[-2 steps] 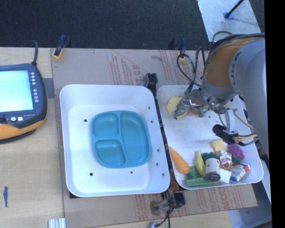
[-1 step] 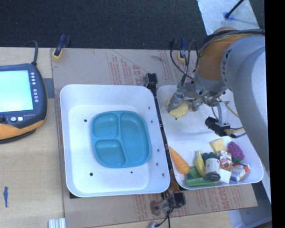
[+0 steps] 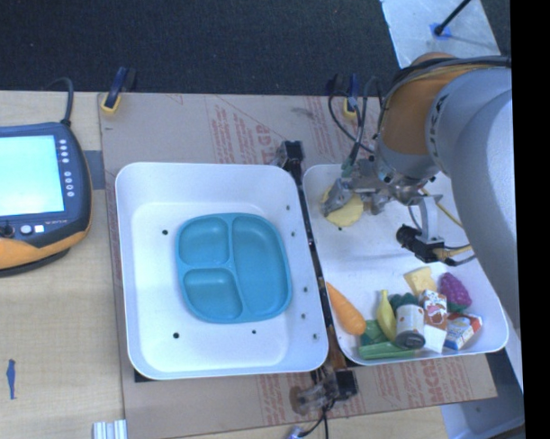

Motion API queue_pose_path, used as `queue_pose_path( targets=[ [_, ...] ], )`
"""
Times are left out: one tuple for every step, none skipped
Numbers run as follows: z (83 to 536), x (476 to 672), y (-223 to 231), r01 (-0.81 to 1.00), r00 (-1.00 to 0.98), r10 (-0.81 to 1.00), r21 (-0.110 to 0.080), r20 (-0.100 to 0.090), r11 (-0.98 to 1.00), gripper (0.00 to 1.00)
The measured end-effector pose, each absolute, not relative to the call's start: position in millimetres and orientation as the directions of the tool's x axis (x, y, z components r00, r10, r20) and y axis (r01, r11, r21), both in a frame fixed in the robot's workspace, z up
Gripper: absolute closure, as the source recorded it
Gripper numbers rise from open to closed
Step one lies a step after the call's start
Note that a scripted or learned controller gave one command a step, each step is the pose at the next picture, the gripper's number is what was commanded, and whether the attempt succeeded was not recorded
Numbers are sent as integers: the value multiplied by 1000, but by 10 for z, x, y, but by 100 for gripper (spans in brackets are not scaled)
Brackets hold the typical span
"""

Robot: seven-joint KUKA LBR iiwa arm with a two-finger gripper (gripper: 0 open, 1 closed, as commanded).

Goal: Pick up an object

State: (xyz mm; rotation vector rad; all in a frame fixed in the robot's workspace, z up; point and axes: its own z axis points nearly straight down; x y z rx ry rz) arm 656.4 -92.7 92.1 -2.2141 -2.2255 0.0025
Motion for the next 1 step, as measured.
queue_pose_path(
  targets=[
    [921,6564,-927,1000,-5,1000,-3,0,5,0]
  ],
)
